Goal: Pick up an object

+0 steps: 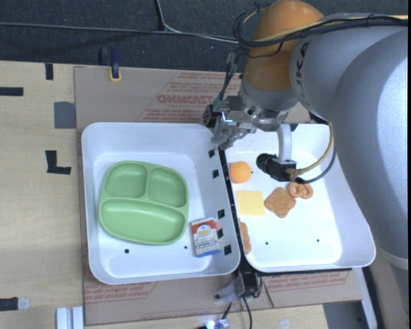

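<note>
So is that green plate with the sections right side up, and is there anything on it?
Right side up and bare: the green plate lies flat in the left bin, its three hollow compartments facing up, nothing in them.

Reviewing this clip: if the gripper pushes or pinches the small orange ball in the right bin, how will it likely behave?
The orange ball looks round and smooth, so it would probably roll if nudged. It lies near the bin wall, which may hinder a pinch.

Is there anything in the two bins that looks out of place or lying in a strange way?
One thing stands out: a brown food piece in the right bin is pressed against the divider between the bins, partly hidden. The green plate and small carton lie flat in the left bin.
</note>
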`<state>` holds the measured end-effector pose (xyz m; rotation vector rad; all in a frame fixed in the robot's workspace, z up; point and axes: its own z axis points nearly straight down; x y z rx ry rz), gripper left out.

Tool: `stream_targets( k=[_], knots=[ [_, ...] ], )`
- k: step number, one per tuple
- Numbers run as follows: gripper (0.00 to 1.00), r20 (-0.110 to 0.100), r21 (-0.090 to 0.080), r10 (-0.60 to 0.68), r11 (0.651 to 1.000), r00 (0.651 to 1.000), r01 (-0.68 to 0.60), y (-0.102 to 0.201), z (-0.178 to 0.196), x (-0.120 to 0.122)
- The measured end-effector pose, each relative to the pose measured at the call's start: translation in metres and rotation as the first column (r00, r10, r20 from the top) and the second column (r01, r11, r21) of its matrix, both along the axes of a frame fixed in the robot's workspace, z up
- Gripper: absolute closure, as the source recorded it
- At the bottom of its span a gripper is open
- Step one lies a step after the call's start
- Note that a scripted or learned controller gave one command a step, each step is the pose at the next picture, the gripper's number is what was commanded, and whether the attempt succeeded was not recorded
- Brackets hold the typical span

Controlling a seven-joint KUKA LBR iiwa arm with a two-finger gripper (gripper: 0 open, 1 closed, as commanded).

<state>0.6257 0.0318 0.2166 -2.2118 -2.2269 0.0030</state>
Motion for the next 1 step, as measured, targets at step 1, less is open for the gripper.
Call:
stream_targets(
  k=[1],
  knots=[
    [1.00, 0.003, 0.000, 0.000, 1.000, 1.000, 0.000, 0.0456, 0.0063, 0.0057]
  ],
)
